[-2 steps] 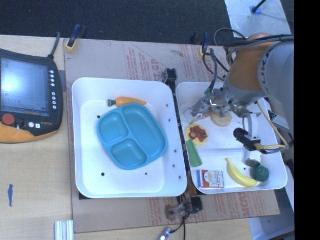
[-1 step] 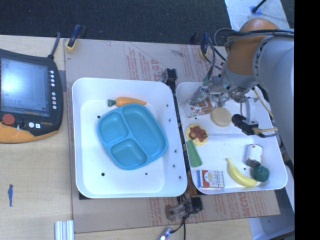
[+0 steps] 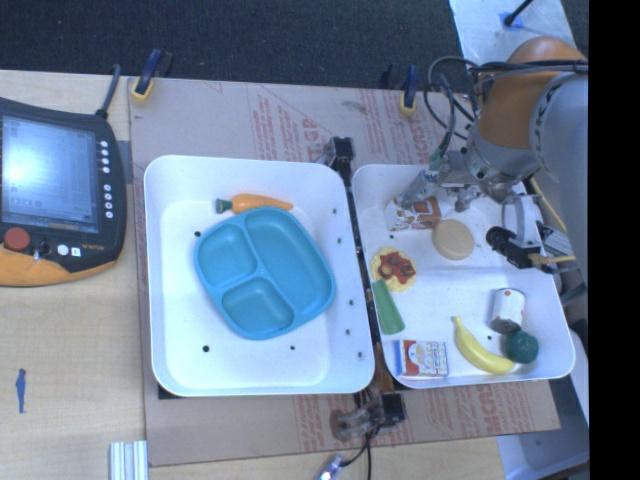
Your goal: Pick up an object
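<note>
Toys fill the right bin (image 3: 560, 298), and the nearest to the tool (image 3: 428, 190) is a small brown-and-white packet (image 3: 420, 211) lying just under it at the bin's far left corner; that seems the likeliest thing to be picked. It looks light, thin and a bit crumpled, so I judge it will give under pressure and may slide on the smooth white floor; a pinch across its narrow width, pressing down to the floor, should suit best. Just beyond it toward the near side lies a tan round disc (image 3: 453, 239), stiffer and flatter, harder to get under. Farther off are a yellow-and-red round piece (image 3: 394, 267), a green stick (image 3: 387, 307), a small box (image 3: 424, 357), a banana (image 3: 478, 347), a can (image 3: 507, 308) and a dark green ball (image 3: 520, 346). The arm (image 3: 535, 98) reaches in from above the bin's far edge, wrist bent down, cables looping over it. Whether the tool is wide or narrow I cannot tell; nothing is visibly held.
</note>
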You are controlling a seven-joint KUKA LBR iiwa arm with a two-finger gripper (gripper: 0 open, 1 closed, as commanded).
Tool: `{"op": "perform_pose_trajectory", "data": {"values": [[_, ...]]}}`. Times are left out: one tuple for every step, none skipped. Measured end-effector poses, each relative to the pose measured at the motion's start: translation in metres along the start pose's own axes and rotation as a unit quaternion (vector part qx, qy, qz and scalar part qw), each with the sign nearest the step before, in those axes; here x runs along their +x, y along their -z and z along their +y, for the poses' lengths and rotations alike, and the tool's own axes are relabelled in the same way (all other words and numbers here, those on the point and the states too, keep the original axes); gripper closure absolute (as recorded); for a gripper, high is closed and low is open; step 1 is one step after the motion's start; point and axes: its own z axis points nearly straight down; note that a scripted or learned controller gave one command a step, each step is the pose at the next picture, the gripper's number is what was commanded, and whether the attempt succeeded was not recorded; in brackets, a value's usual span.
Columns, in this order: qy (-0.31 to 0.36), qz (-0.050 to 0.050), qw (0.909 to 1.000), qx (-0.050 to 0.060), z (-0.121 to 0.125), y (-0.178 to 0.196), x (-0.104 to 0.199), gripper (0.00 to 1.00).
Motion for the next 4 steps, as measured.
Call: {"op": "perform_pose_trajectory", "data": {"values": [[0.000, -0.003, 1.0000, -0.003, -0.045, 0.001, -0.019, 0.00], [0.000, -0.005, 1.0000, -0.005, -0.149, 0.004, -0.028, 0.00], [0.000, -0.003, 1.0000, 0.003, -0.077, 0.001, -0.055, 0.00], [0.000, -0.001, 0.9999, 0.010, -0.036, -0.009, -0.055, 0.00]]}}
